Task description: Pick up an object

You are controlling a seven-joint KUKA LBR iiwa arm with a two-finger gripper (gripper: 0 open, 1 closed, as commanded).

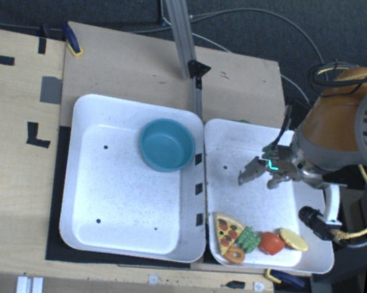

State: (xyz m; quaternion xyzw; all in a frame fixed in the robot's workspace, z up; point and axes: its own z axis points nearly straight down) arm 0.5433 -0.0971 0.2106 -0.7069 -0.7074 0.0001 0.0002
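Observation:
My gripper point(260, 177) hangs over the middle of the right bin point(238, 143), its two fingers spread apart with nothing between them. Along that bin's near edge lie a pizza slice toy point(226, 230), a green leafy piece point(248, 238), a red tomato point(271, 243), a small orange ring point(234, 254) and a yellow piece point(292, 239). These toys sit below and slightly right of the gripper, apart from it. A blue bowl point(166, 145) stands upright in the far part of the left bin point(92, 218).
A grey metal pole point(181, 27) slants down from the top to the seam between the bins. Cables run across the dark floor behind the bench. The arm's orange band point(341, 110) and grey body stand over the right bin's right side.

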